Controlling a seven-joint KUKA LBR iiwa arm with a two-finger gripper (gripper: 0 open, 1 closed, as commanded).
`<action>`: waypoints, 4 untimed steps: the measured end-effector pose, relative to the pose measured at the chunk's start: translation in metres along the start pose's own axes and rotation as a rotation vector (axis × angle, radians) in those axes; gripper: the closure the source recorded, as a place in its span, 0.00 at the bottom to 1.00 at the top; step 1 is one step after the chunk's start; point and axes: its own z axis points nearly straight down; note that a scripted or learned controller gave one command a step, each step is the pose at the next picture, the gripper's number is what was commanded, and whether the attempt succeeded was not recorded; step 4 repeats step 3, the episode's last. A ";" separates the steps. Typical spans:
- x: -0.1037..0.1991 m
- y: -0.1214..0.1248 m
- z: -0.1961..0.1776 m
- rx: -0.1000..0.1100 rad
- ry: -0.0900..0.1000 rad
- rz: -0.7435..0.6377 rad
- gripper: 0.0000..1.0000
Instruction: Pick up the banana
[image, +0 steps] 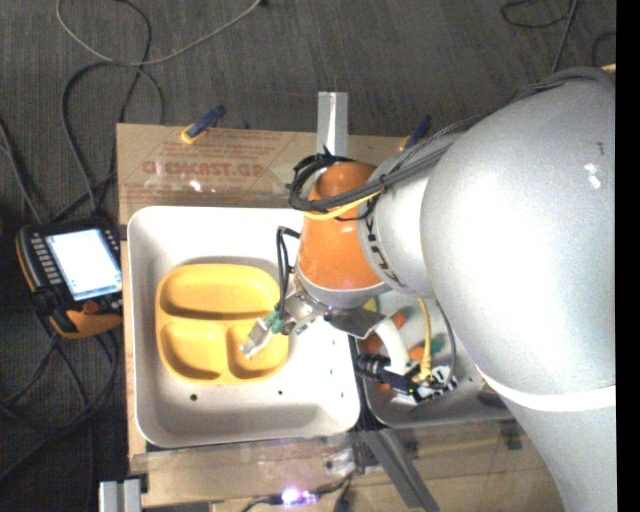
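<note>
My gripper hangs low over the left bin, its tip above the lower right compartment of a yellow divided plate. The plate lies in the middle of that bin and its compartments look bare. Nothing is visible in the gripper. The arm's orange band and large grey body cover most of the right bin. A small orange thing peeks out there beside the wrist; what it is I cannot tell.
A brown cardboard sheet lies behind the left bin. A hand-held control pad with a lit screen sits on the floor to the left. Cables run across the dark carpet at the top.
</note>
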 end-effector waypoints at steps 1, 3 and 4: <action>-0.035 0.078 0.021 0.000 0.005 0.011 0.00; -0.001 0.082 -0.106 -0.001 -0.007 0.017 1.00; -0.001 0.082 -0.106 -0.001 -0.007 0.017 1.00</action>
